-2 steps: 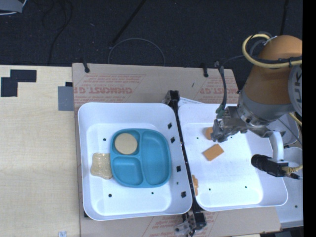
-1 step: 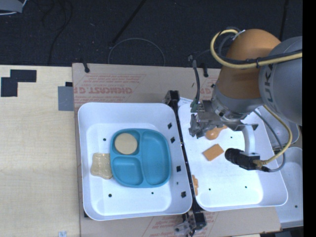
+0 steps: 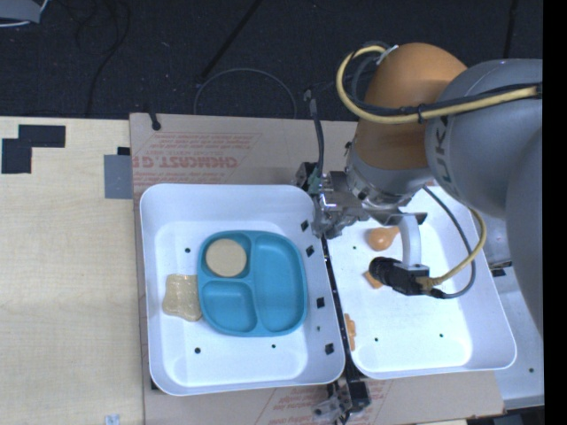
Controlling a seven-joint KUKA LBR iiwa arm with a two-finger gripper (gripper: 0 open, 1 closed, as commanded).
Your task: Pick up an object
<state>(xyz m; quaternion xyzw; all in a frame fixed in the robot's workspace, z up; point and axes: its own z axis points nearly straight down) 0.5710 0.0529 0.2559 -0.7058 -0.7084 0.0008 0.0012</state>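
Down to my gripper's (image 3: 326, 215) left, a pale spongy piece (image 3: 182, 296) lies beside the blue tray (image 3: 266, 299), which holds a tan disc (image 3: 225, 257). I hang over the rim between the bins (image 3: 324, 277); wide or narrow, I cannot tell. Just right lies an orange piece (image 3: 381, 236). Nothing looks lifted yet, so I judge the whole pick remains.

The pale wooden bench (image 3: 62, 273) carries a flat brown cardboard sheet (image 3: 213, 153). On the sheet, two shallow white plastic bins, left (image 3: 147, 282) and right (image 3: 483, 343), sit side by side.

the grey arm (image 3: 493, 140) reaches in from the right, its orange-banded wrist (image 3: 409, 113) bent over, the gripper (image 3: 328, 212) seemingly pointing downward.
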